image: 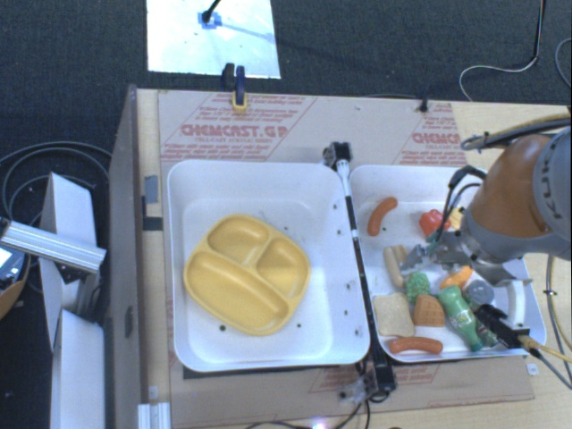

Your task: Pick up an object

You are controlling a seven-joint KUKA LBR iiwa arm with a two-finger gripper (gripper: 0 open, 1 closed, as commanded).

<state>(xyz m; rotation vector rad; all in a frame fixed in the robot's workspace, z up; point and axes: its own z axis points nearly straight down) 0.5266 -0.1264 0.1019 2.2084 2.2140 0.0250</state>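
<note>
The right bin (527,329) holds several toy foods. A reddish sausage (382,214) lies at the back left and a red piece (431,222) sits beside the arm. Near the middle are a beige piece (394,264) and a green knobbly piece (416,286). A bread slice (391,313), a brown-orange piece (429,311), a green bottle (460,315) and a second sausage (416,345) lie toward the front. My gripper (418,257) is low in this bin, right next to the beige and green pieces. I see nothing clearly between its fingers.
The left bin (192,186) holds a yellow divided plate (248,273). A black divider rail (356,248) runs between the bins. The arm's orange band (505,190) hangs over the right bin's back right. A small orange piece (456,278) and a grey disc (478,291) lie under the wrist.
</note>
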